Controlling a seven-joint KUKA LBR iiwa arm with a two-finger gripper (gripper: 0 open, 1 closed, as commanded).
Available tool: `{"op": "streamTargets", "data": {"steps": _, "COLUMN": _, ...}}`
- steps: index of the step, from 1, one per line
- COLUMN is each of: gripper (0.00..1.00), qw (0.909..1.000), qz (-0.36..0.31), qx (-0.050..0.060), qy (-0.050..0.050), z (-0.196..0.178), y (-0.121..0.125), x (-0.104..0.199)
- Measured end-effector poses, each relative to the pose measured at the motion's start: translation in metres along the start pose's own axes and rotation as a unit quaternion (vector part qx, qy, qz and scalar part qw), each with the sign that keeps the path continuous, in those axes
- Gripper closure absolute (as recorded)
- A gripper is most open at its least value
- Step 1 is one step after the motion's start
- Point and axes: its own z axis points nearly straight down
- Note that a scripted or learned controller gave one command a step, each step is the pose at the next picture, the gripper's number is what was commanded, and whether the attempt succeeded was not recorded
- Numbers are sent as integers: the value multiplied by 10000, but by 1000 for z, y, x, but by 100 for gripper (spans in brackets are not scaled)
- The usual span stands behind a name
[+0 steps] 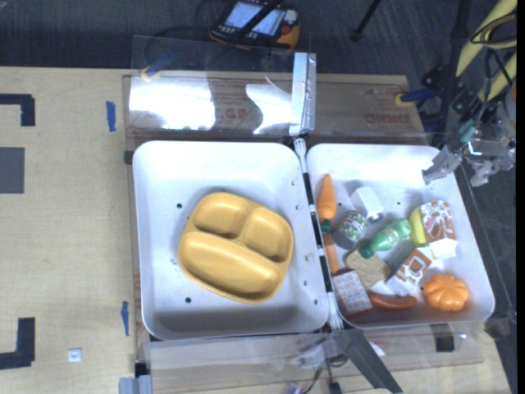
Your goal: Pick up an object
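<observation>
The gripper (447, 164) hovers at the right frame edge above the right bin (480, 257); whether it is open I cannot tell, nothing visibly held. The toys crowd the frame's lower right: aiming for the green bottle (385, 236) risks snagging the carrot (326, 197) or pumpkin (445, 292).

2 bins, 1 tray, about 11 small toy foods

2 white bins (156, 220) sit side by side: the one farther from the pincer (459, 161) holds 1 yellow divided tray (236, 245); the nearer holds 1 carrot (326, 197), 1 green bottle (387, 236), 1 pumpkin (445, 292), 1 sausage (394, 302), plus roughly 7 other packets and pieces, overlapping too much for an exact count.
</observation>
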Motion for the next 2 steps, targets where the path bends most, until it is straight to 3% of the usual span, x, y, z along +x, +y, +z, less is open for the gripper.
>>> {"op": "streamTargets", "data": {"steps": 1, "gripper": 0, "qw": 9994, "qz": 359, "qx": 12, "qy": 7, "z": 81, "y": -55, "x": -7}}
{"op": "streamTargets", "data": {"steps": 2, "gripper": 0, "qw": 9869, "qz": 1607, "qx": -12, "qy": 119, "z": 151, "y": -30, "x": -3}}
